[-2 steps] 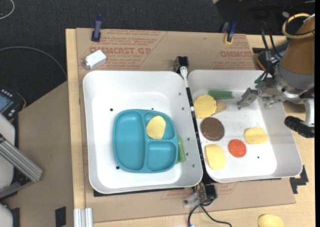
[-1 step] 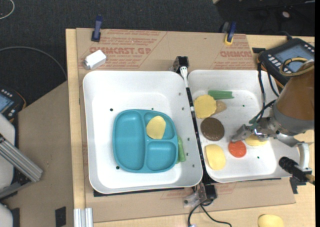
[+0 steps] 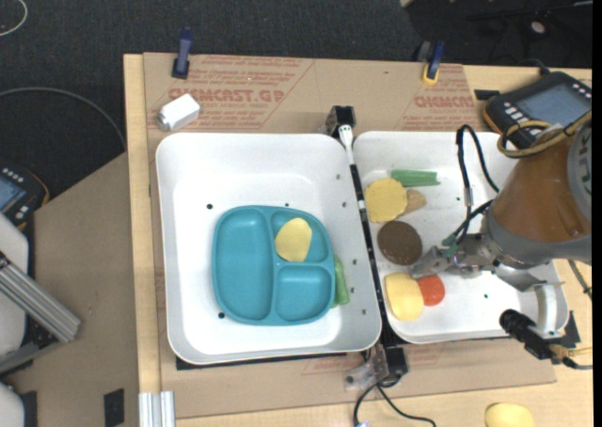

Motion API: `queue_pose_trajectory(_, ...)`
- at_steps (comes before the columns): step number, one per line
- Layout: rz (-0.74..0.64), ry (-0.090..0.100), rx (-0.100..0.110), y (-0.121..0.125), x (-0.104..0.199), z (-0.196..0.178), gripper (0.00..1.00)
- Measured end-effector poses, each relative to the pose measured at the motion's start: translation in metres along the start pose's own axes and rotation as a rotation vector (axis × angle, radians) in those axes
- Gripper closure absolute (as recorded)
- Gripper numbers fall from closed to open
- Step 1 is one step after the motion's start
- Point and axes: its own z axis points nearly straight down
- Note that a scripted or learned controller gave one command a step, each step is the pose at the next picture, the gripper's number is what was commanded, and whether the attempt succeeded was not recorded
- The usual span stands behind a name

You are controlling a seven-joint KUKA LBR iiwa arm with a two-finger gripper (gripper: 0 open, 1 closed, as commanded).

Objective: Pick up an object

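My gripper (image 3: pixel 440 263) hangs low over the right bin (image 3: pixel 489 322), reaching in from the right. Its tip is just above a small red object (image 3: pixel 432 292) that lies against a pale yellow object (image 3: pixel 404 296) near the bin's front. A brown round disc (image 3: pixel 401 242) lies just left of the gripper. Farther back are a flat yellow round piece (image 3: pixel 386 199), a small tan bit (image 3: pixel 415 197) and a green stick (image 3: pixel 415 177). I see nothing lifted between the fingers.
The left bin (image 3: pixel 188 181) holds a teal divided plate (image 3: pixel 246 265) with a yellow piece (image 3: pixel 293 239) in its top right compartment and a green item (image 3: pixel 340 284) at its right edge. Black cables and a handheld pendant (image 3: pixel 536 110) sit at the back right.
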Motion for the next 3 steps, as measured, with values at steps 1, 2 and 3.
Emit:
queue_pose_trajectory(1,-0.006,0.000,-0.005,0.046,0.039,-0.076,0.00)
queue_pose_trajectory(2,0.009,0.000,0.008,0.003,-0.047,-0.083,0.00)
queue_pose_trajectory(3,-0.001,0.004,0.010,-0.008,0.010,0.004,0.00)
